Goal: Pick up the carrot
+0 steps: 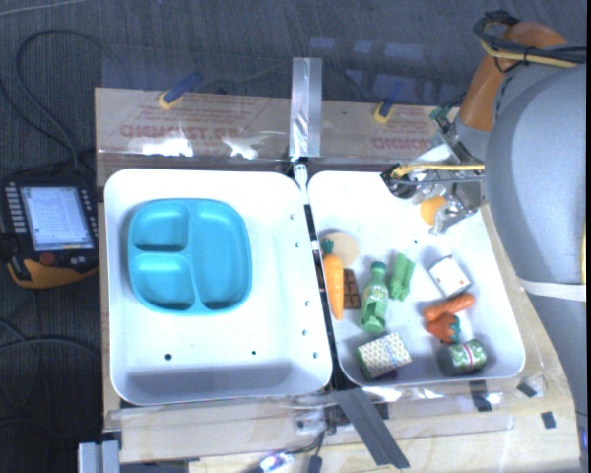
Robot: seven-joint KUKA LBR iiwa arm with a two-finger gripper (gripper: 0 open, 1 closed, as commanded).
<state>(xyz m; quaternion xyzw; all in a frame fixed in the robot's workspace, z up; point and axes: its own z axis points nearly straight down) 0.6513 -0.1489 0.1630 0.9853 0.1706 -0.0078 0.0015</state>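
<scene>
The carrot lies at nine o'clock in the right bin, tight against the wall, a chocolate bar touching it. The gripper hangs near one o'clock; whether its fingers are apart I cannot tell. A descent may strike the wall or snag the bar.

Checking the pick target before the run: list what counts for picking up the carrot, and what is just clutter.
For the job:
carrot, along the right bin's left wall
gripper, at that bin's far right corner

Lying about:
blue divided plate, in the left bin
green bottle
chocolate bar
small can
</scene>
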